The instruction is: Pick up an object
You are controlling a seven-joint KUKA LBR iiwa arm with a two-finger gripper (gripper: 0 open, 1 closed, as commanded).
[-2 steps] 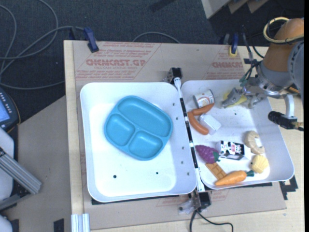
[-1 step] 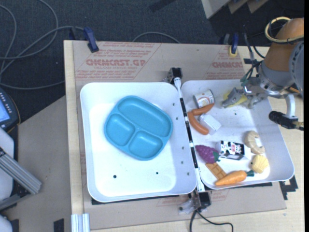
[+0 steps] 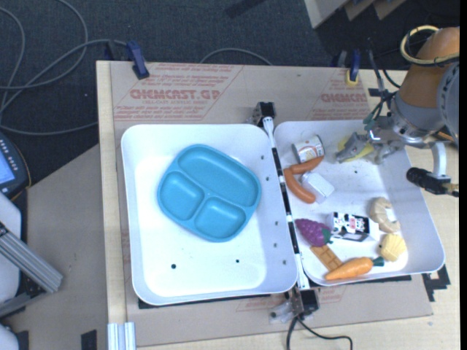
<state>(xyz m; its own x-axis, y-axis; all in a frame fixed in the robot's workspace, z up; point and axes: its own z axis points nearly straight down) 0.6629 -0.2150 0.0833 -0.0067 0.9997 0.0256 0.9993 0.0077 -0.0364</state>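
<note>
Two white bins sit side by side on my bench, their inner rims touching along a hinged seam. I see most open floor in the left bin [image 3: 146, 261], around a blue divided plate [image 3: 209, 192] lying near its middle. The right bin [image 3: 423, 217] has bare floor through its middle and right side. The arm [image 3: 430, 86] reaches in from the right, wrist tilted down over the bin's far corner. Its gripper [image 3: 356, 146] hangs low above the floor there; I cannot tell its state. Pickable items: a small can [image 3: 309, 149], a hot dog [image 3: 298, 179], purple grapes [image 3: 312, 230], a black-and-white carton [image 3: 351, 226], a carrot [image 3: 350, 268], corn [image 3: 392, 248], and a pale bread-like piece [image 3: 382, 212].
</note>
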